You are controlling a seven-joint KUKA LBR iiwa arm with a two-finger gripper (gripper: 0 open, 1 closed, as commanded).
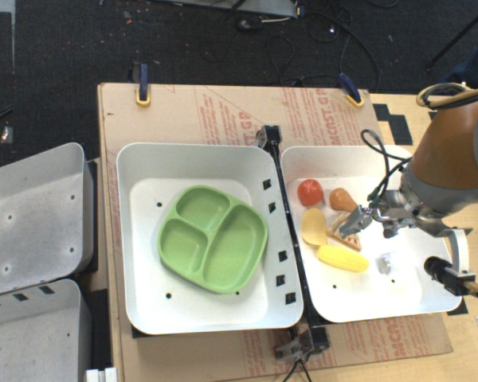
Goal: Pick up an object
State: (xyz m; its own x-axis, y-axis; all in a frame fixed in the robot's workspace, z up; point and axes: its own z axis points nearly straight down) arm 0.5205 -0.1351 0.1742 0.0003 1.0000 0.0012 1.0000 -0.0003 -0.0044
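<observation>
So the toy food sits in the right bin (398, 297): red tomato (309, 191), orange piece (342, 200), yellow corn (342, 259). The hand (352, 224) hovers right over them; can't tell its grip. Left bin (135, 213) has a green plate (213, 238), all on the brown counter (215, 118).

The arm (450, 153) comes in from the right edge of the camera view, its broad orange band sitting above a grey wrist (426, 193). From the wrist it slants down and toward the left, ending in the gripper (352, 223), a dark metal piece that points left and slightly downward. Black cables loop along the arm's upper left side, near the wrist. Whether the gripper is parted or closed cannot be made out at this angle.
</observation>
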